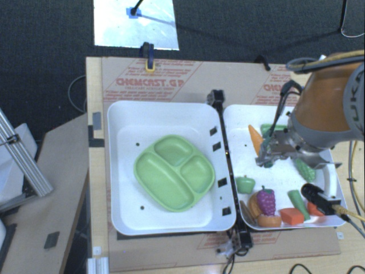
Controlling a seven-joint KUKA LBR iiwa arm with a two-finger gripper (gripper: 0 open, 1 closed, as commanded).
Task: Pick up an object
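Gripper (266,160) low inside right bin (239,119), fingers hidden in blur, state cannot tell. Orange carrot (255,138) just beside gripper, up-left of it, long axis running near-to-far. Other toys lie below gripper: 1 green pepper (245,184), 1 purple grape bunch (266,201), 1 red block (292,216). 2 bins; left bin (122,124) holds 1 green divided plate (174,173).

one fixed camera looks down at a slant on both white bins (122,170), fairly near.
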